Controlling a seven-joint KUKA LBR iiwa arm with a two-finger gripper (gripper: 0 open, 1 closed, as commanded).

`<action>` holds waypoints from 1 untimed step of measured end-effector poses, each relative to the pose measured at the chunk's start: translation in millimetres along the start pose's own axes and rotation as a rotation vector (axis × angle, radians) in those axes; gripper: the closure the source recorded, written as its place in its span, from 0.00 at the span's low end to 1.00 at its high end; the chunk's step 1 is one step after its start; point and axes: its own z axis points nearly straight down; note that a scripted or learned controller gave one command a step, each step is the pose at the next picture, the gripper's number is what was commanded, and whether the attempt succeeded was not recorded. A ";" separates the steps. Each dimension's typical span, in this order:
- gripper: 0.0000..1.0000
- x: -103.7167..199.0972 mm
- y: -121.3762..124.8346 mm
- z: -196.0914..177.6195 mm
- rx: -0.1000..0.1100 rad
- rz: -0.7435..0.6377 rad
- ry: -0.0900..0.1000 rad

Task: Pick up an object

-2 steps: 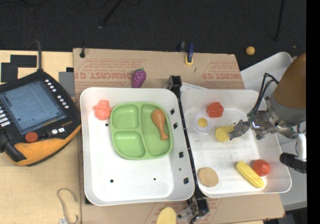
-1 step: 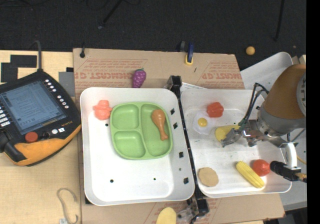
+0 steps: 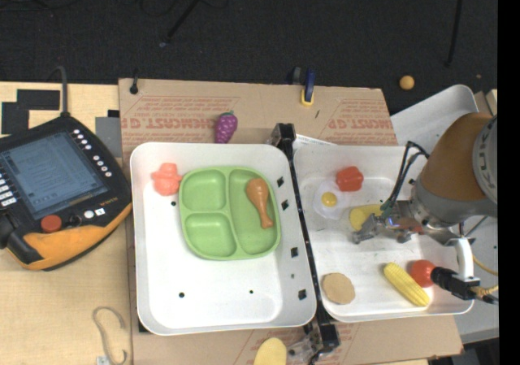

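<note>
Two white bins side by side on the surface. Left bin: one green divided plate carrying one chicken drumstick in its right compartment, plus one pink toy beside the plate's left edge. Right bin: one fried egg, one red pepper, one yellow piece, one corn cob, one tomato, one round biscuit. Hand down in the right bin, just beside the yellow piece; open or closed, cannot tell.
</note>
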 end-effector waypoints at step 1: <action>1.00 -1.7 -0.1 -11.6 -0.001 0.004 0.000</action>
